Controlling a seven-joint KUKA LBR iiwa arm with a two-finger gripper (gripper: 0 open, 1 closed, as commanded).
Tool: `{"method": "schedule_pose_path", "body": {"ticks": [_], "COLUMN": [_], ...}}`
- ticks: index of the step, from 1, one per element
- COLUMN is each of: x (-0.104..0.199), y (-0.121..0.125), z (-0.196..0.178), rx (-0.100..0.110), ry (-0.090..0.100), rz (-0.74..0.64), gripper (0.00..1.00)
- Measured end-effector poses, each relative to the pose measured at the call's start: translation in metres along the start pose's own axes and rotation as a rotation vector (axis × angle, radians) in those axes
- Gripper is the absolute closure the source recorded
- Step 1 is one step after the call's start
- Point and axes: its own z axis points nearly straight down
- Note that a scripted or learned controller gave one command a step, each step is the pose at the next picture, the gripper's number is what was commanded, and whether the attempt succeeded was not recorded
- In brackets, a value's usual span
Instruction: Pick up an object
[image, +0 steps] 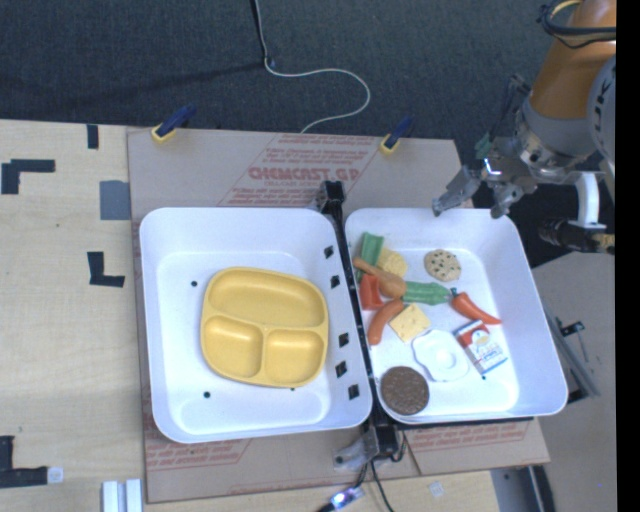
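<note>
The right bin (525, 290) holds several toy foods: a cookie (441, 264), a green pepper (427, 293), a red chili (475, 308), a sausage (383, 320), a cheese slice (408, 322), a fried egg (441, 357), a brown patty (405, 389) and a small red-and-blue carton (483, 349). My gripper (470, 200) hangs above the bin's far edge, open, with nothing between its spread fingers. It is up and right of the cookie.
The left bin (165, 300) holds a yellow compartment plate (265, 326). Black clips line the seam between the bins. Cardboard lies under both bins, with a white cable (320, 75) on the dark floor behind.
</note>
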Motion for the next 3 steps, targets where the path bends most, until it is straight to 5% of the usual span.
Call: {"method": "schedule_pose_path", "body": {"ticks": [1,3], "x": [0.000,0.008], "y": [0.002,0.002], "z": [-0.009,0.100], "rx": [-0.014,-0.011], "ry": [-0.002,-0.003], "rz": [-0.003,-0.004], "gripper": [0.00,0.00]}}
